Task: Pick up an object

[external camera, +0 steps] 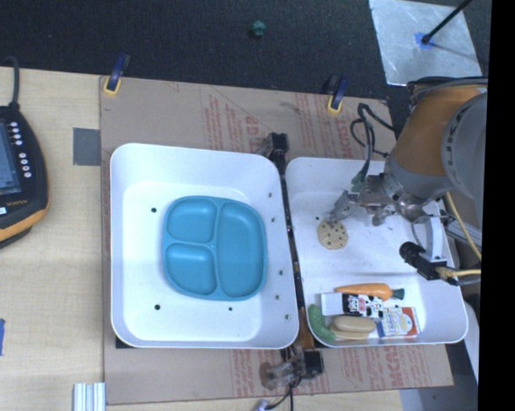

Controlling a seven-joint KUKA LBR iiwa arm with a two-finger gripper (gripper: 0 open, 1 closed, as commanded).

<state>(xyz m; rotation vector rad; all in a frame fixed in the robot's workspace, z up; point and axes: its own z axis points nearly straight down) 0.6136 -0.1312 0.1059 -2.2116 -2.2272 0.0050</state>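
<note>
The arm point(450, 131), grey with its orange band, rose closest to the lens and reached in over the far right corner of the right bin point(313, 181). Its gripper point(346, 205) hung low above the bin floor, near the far edge, the two fingers spread fairly wide with nothing between them. Just beside the fingertips, a little toward the near side, lay a round biscuit point(332, 235), flat on the white floor and apart from everything else.

Along the near edge of that bin sat a huddle of other things: a carrot point(368, 290), a small printed carton point(373, 312), a pale bread roll point(353, 327) and something green point(319, 325) tucked into the near left corner, all touching or nearly so. The left bin point(126, 238) carried a blue divided plate point(214, 246) at its middle. A handheld controller point(10, 179) rested at the bench's left edge.

I judged the arm to be at the approach step, with no grasp made yet. The biscuit looked the likely target, being nearest and standing alone. The next move would call for shifting the spread fingers over it so they straddled it, dropping to the floor and closing. Being thin and flat, it might slip out or get pushed aside instead of lifted.
</note>
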